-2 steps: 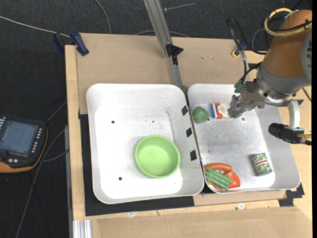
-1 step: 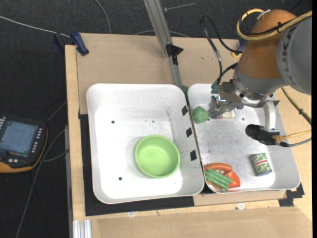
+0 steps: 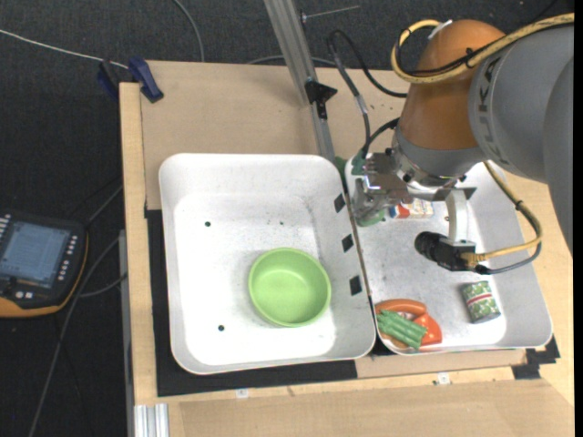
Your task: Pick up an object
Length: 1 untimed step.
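My gripper (image 3: 372,200) hangs low over the back left part of the right bin (image 3: 524,330), close to the wall between the two bins. A small white item with red and blue marks (image 3: 412,210) lies just to its right, partly hidden under the wrist. At the bin's front left lies an orange and green toy vegetable (image 3: 407,324). A small green can (image 3: 480,300) stands near the front right. A light green bowl (image 3: 289,286) sits in the left bin (image 3: 196,198), toward its front right.
A black cable plug (image 3: 444,249) with a yellow cable hangs off the wrist over the middle of the right bin. A metal post (image 3: 301,53) rises behind the bins. A handheld pendant (image 3: 36,262) lies off the bench at the left.
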### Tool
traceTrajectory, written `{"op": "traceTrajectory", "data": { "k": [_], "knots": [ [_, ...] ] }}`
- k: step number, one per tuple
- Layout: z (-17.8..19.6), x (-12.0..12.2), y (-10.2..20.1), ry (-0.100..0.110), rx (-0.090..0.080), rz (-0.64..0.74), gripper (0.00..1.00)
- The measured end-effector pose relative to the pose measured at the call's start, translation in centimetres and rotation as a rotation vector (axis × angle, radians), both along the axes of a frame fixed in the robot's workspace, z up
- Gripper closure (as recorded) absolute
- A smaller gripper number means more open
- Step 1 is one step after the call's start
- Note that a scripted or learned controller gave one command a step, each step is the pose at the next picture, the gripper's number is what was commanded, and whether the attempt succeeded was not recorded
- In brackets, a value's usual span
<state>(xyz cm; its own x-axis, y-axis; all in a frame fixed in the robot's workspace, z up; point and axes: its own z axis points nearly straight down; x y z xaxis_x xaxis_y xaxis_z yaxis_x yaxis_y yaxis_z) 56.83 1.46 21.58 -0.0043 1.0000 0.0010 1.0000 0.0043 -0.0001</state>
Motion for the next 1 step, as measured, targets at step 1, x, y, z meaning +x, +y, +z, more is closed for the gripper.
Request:
{"op": "traceTrajectory", "data": {
  "k": [1],
  "knots": [
    [1.1, -1.79, 5.55, -0.001, 0.0, 0.001, 1.0]
  ]
}}
